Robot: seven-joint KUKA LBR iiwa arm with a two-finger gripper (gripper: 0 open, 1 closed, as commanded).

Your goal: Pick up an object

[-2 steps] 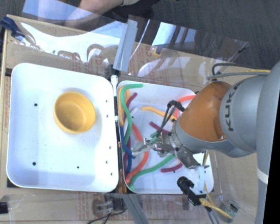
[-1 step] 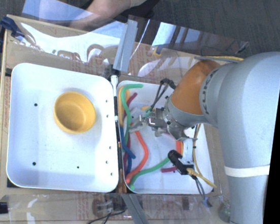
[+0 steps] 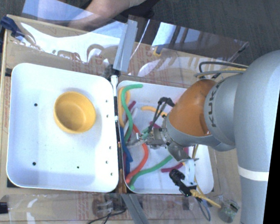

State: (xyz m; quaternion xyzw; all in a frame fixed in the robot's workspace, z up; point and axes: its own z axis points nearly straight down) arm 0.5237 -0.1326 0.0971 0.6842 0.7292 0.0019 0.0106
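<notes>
The right bin [image 3: 202,190] holds a tangle of thin flexible pieces: a green one [image 3: 130,89] at the top left, a yellow one [image 3: 119,112] along the left wall, a red one [image 3: 142,161] and another green one [image 3: 154,170] toward the front, plus blue bits [image 3: 126,150] by the divider. My gripper [image 3: 144,139] hangs low over the middle of this pile, reaching in from the right under the orange wrist band [image 3: 190,115]. Its fingertips sit among the pieces, and the wrist hides what lies beneath.
The left bin [image 3: 32,156] holds a yellow bowl [image 3: 75,112] sitting upright near its middle. The big grey arm [image 3: 252,113] covers the right side of the right bin. Clear panels stand behind both bins, and clamps and cables lie along the bench's front edge.
</notes>
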